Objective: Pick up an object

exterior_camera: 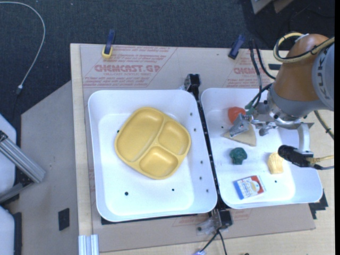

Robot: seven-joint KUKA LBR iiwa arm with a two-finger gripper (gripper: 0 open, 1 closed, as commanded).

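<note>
In the right bin (297, 195) lie a red-orange round object (235, 113), a pale wedge-shaped piece (244, 137), a dark green lump (238, 155), a small yellow piece (275, 163) and a red, white and blue packet (248, 186). My gripper (240, 126) reaches in from the right, low over the bin's far left part. Its grey fingers (237, 128) point left, just above the pale wedge and below the red-orange object. Nothing shows between them.
The left bin (106, 195) holds a yellow divided plate (153, 142). A black clamp (192, 82) sits at the far end of the strip between the bins. Cables hang around the arm (300, 78) on the right.
</note>
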